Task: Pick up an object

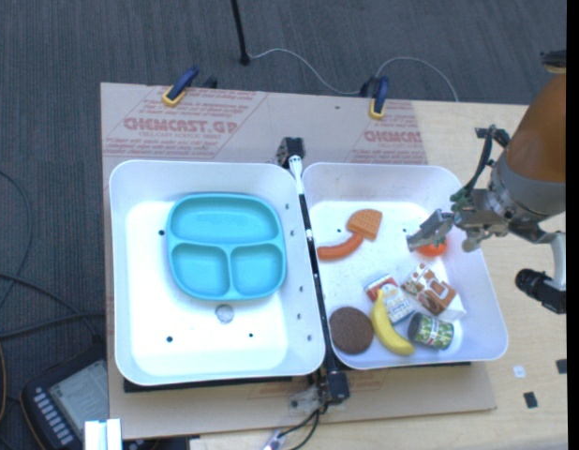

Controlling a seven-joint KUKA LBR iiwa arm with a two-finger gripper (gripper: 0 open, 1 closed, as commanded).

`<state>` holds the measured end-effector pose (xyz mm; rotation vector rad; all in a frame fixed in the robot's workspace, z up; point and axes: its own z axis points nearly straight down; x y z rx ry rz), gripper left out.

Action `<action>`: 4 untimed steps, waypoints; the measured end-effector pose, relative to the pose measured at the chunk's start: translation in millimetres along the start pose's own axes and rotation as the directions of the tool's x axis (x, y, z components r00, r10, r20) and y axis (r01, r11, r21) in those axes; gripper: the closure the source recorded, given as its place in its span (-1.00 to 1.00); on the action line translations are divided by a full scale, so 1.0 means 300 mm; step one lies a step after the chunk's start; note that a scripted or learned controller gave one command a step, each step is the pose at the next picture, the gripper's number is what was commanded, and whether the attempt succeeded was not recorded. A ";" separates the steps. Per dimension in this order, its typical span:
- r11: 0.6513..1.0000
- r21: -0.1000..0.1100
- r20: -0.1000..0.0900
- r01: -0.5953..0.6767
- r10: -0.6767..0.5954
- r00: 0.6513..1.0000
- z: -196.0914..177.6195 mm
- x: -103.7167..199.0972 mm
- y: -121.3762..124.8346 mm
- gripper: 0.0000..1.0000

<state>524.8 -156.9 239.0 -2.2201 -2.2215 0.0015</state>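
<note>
My gripper (451, 234) hangs open over the right part of the right bin (477, 345), with its fingers spread apart. A small orange-red object (437, 247) lies just beneath the left finger (425, 232), partly hidden by it; nothing sits between the fingers. Further left in that bin lie an orange waffle piece (366, 222) and a red-orange sausage (338, 247). Toward the front are a brown round cookie (350, 329), a yellow banana (394, 331), a green can (430, 331), a white carton (391, 298) and a brown-and-white snack packet (432, 289).
The left bin (140, 345) holds a blue divided plate (226, 247) and a small grey disc (224, 314). A ridge (306, 251) separates the two bins. Two clamps (180, 85) (378, 97) grip the cardboard sheet at the back.
</note>
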 end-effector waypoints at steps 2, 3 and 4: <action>1.000 -0.011 0.003 -0.001 0.001 1.000 0.503 0.134 -0.069 -1.00; 1.000 -0.016 0.004 -0.002 0.002 1.000 0.466 0.133 -0.064 1.00; 1.000 -0.001 0.000 0.000 0.000 1.000 0.182 0.299 -0.136 1.00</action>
